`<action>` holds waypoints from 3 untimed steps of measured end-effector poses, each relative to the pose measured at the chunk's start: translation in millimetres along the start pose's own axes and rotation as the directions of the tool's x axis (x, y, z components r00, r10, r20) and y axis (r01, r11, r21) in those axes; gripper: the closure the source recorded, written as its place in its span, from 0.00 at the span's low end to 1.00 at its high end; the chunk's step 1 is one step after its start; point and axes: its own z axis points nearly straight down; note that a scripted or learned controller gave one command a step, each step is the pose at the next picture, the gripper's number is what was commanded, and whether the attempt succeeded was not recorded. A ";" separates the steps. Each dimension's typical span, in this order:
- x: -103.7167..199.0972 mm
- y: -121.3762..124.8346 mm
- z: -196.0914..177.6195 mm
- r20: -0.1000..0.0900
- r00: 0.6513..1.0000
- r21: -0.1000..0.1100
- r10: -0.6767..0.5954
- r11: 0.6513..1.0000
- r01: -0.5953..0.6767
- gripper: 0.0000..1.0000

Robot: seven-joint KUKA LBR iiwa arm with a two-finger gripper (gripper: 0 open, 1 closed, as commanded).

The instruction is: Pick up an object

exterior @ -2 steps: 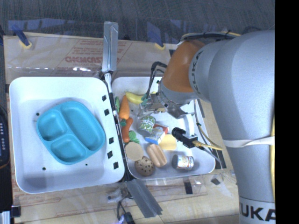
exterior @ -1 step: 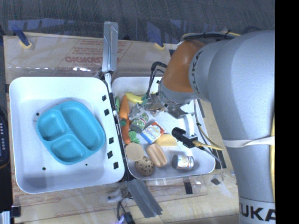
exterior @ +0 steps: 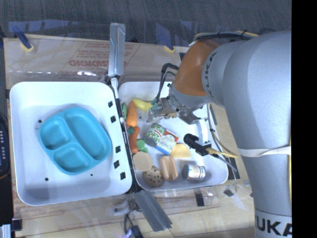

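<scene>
From the camera view above the bench, the grey arm (exterior: pixel 252 93) is reaching in from the right, its bulk covering the right edge of the right bin (exterior: pixel 148 89). The orange band (exterior: pixel 195 73) is sitting up and to the right of the green-and-red packet (exterior: pixel 159 137), and the wrist is bending down and leftward from there.

The gripper (exterior: pixel 157 109) is hanging over the right bin just above the packet in this view, pointing toward the bin's far left corner. Whether it is open or closed, I cannot tell; the wrist is hiding it, and nothing is showing in its grasp.

Now the pickings, all taken from that packet in the middle of the bin. The banana (exterior: pixel 142 104) is lying up and to the left of it, just beside the gripper. The carrot (exterior: pixel 131 115) is lying left of the packet, along the bin's left wall. A small green piece (exterior: pixel 141 144) is sitting right at the packet's lower left. The yellow wedge (exterior: pixel 181 151) is touching the packet's lower right end. Below the packet, the tan disc (exterior: pixel 142 161) and the bread roll (exterior: pixel 169 168) are resting near each other, with the brown speckled ball (exterior: pixel 153 177) lower between them. The small jar (exterior: pixel 194 172) is lying on its side down and right of the packet, beside the roll.

Well to the left of the packet, the left bin (exterior: pixel 29 108) is holding a blue divided tray (exterior: pixel 74 140).
</scene>
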 end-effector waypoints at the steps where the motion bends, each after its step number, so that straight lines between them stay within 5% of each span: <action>1: 0.2 -0.1 0.3 0.000 1.000 0.000 0.000 1.000 0.000 0.00; 2: -17.6 1.7 18.6 0.000 0.999 0.002 -0.035 0.999 0.035 0.00; 3: 4.3 -41.6 19.5 -0.001 0.993 0.000 -0.114 0.993 0.114 0.00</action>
